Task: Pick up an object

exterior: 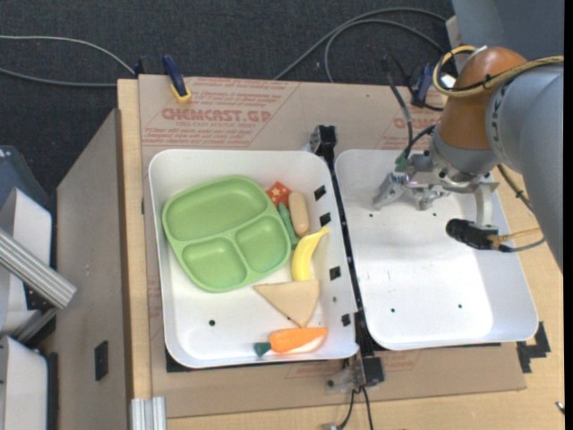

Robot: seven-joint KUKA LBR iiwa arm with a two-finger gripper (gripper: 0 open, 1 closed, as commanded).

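The left bin (179, 330) holds toy food: a green divided plate (224, 231), a yellow banana (306, 254), a hot dog (298, 211), a small red piece (278, 192), a tan bread wedge (291, 298) and an orange carrot (295, 339) near the front wall. My gripper (408, 193) hangs over the far part of the right bin (448, 312), well to the right of all the food. Its fingers (385, 195) are spread open with nothing between them. The grey arm with its orange band (474, 97) rises behind it.
A black divider with clips (340, 240) runs between the two bins. A black cable fitting (470, 233) lies over the right bin's right side. Cables trail across the cardboard (224, 106) at the back, and a blue-yellow clamp (176, 79) sits at its far left corner.
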